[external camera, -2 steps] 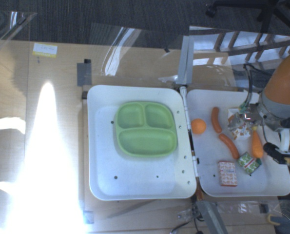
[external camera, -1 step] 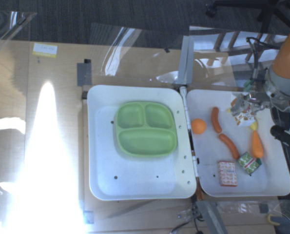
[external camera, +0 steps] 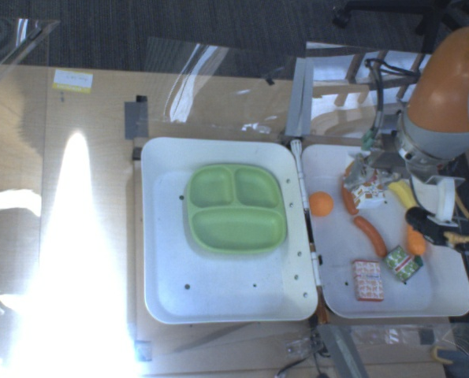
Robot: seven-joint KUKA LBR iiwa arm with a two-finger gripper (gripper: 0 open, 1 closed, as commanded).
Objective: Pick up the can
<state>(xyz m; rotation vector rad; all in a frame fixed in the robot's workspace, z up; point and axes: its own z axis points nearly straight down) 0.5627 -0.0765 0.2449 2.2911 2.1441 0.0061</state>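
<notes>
Fingers: the gripper (external camera: 368, 176) is down in the right bin (external camera: 329, 290); open or closed, I cannot tell.
Can: not one I can pick out; items crowd under the fingers.
Progress: nothing lifted yet.

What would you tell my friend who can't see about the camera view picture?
A grey and orange robot arm reaches down into the right white bin, over toy food: an orange ball, a sausage and a small pink box. The left bin holds a green divided plate.
</notes>
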